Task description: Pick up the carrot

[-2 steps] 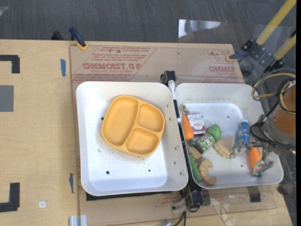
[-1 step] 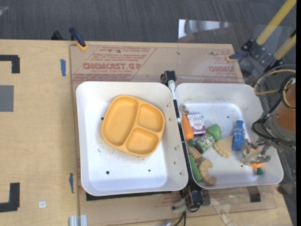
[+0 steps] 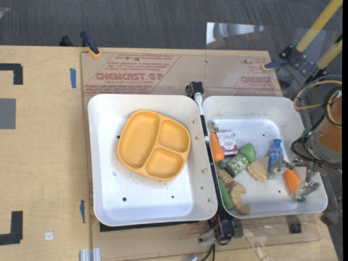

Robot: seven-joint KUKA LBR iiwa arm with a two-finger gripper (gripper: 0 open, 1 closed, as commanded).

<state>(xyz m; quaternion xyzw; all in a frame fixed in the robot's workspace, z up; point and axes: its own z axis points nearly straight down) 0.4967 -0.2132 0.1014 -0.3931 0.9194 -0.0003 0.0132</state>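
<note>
An orange carrot (image 3: 292,181) with a small green tip lies near the right wall of the right bin (image 3: 261,110), pointing toward the front corner. My gripper (image 3: 298,178) is low over the bin right at the carrot, with its metal parts close on both sides. The clutter of cables and metal hides whether the carrot is gripped. The arm's orange band (image 3: 333,130) shows at the right edge of the view.
A second long orange piece (image 3: 216,145) lies against the right bin's left wall, beside a small carton (image 3: 227,141), a green pepper (image 3: 247,151), a blue bottle (image 3: 275,155) and several tan food pieces (image 3: 234,192). The left bin (image 3: 103,145) holds a yellow divided plate (image 3: 154,144).
</note>
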